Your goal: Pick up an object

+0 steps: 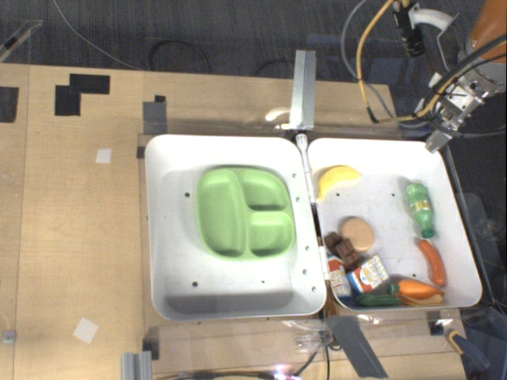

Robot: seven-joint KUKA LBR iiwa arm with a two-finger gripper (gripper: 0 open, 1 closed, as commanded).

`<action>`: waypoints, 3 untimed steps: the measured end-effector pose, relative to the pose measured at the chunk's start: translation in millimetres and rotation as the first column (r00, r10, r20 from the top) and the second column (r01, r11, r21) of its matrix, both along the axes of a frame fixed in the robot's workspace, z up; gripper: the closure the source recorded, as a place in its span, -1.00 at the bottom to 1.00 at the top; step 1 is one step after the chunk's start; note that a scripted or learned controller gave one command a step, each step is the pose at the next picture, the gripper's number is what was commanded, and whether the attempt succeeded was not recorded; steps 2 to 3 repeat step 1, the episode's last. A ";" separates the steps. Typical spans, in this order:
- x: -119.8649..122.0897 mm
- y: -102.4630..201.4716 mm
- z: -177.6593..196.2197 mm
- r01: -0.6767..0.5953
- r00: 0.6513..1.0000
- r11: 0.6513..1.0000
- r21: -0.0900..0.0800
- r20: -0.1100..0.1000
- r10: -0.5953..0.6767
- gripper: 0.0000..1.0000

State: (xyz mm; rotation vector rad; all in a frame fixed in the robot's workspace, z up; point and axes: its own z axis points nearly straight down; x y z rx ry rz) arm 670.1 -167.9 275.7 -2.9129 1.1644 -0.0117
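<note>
Camera view: the arm reaches in at the upper right, and its gripper (440, 138) hangs above the far right corner of the right bin (388, 161); how it is set, apart or together, cannot be told. Nothing shows in its grasp. Inside that bin a yellow banana (338, 179) lies at the far left corner, a green bottle (419, 207) near the right wall, a round tan piece (358, 233) in the middle, a sausage (432, 261) by the right wall, and a carrot (418, 290) at the near edge beside small cartons (368, 274). A green tray (243, 212) sits mid left bin (170, 236).
</note>
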 end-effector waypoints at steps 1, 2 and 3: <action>-0.2 -14.1 -28.4 -0.312 0.950 0.950 -0.002 -0.003 0.312 1.00; -0.2 -14.1 -28.4 -0.312 0.950 0.950 -0.002 -0.003 0.312 1.00; -0.2 -14.1 -28.4 -0.312 0.950 0.950 -0.002 -0.003 0.312 1.00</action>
